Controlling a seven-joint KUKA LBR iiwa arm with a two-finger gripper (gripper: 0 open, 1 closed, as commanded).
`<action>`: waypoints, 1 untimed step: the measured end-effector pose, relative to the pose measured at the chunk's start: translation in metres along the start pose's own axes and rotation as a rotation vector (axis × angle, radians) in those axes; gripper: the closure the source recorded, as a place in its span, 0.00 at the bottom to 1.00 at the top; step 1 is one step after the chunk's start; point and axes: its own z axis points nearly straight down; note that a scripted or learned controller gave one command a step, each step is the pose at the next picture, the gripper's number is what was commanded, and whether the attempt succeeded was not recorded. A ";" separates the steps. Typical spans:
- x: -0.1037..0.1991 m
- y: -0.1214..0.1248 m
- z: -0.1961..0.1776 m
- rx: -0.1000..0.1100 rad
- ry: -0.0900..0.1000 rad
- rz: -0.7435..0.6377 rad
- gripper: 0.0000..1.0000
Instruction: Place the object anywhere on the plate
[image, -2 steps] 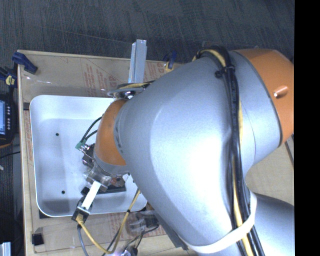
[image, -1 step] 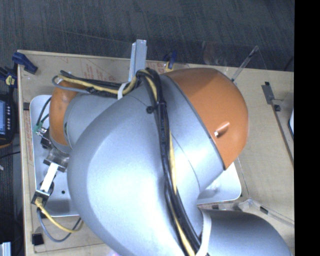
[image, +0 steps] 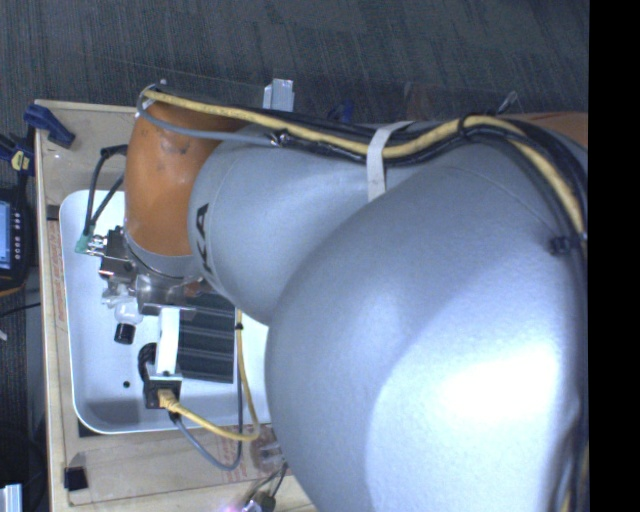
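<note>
My arm (image: 420, 330) covers most of the camera view and reaches over the left white bin (image: 80, 330). The orange band (image: 160, 190) sits above the wrist, and my gripper (image: 118, 288) hangs low over the bin's left part, near its left wall. Too little of it shows to tell its state. A small black piece (image: 124, 333) lies on the bin floor just below the gripper, and I cannot tell whether it touches the gripper. A tiny dark speck (image: 127, 383) lies further toward the bin's front.
The wooden bench frame (image: 50, 160) borders the bin on the left and front. Blue clamps (image: 45, 122) sit at the bench's far left corner. A dark device (image: 12, 235) stands off the bench's left edge. The arm hides the right bin.
</note>
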 end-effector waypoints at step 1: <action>-0.046 0.033 0.002 -0.001 -0.003 0.069 1.00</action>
